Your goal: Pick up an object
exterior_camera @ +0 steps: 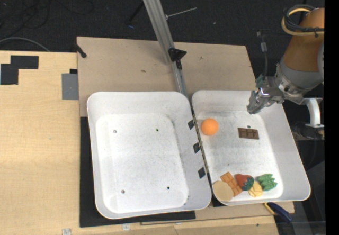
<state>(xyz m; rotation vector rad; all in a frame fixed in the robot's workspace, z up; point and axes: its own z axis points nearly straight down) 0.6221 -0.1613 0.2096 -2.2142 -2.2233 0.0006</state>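
An orange ball lies near the left wall of the right bin. A small brown chocolate-like block rests in the middle of that bin. At its near end sits a heap of toy food: a tan disc, an orange piece, a red piece, a yellow piece and a green piece. My gripper hangs over the bin's far right part, above and right of the brown block, apart from every object.
The left bin lies beside the right one, joined by black clips. A slanted aluminium rail rises behind the bins. The arm's orange band stands at the right edge.
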